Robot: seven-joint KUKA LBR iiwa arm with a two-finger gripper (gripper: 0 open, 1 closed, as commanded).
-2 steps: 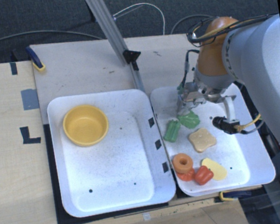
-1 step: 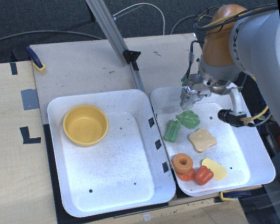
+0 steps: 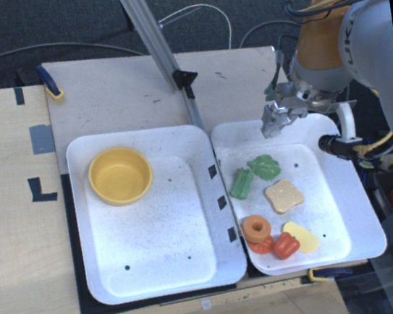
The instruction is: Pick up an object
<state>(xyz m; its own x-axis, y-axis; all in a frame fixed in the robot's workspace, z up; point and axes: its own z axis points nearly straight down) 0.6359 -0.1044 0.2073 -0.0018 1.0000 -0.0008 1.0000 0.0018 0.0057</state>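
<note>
Over the right bin's (image 3: 354, 235) far edge the gripper (image 3: 273, 123) hangs empty, opening indiscernible; tightly clustered toy foods (image 3: 271, 207) risk a glancing, failed or double pick.

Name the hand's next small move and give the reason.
Probably lower the hand forward toward the green toys: it hangs over the right bin's far rim, nothing visibly held, and they lie nearest.

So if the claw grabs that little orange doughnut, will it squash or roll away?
The doughnut looks like moulded toy food, so probably stiff and light. It lies flat, so rolling seems unlikely. It touches the red piece, which may shift when it's lifted.
</note>
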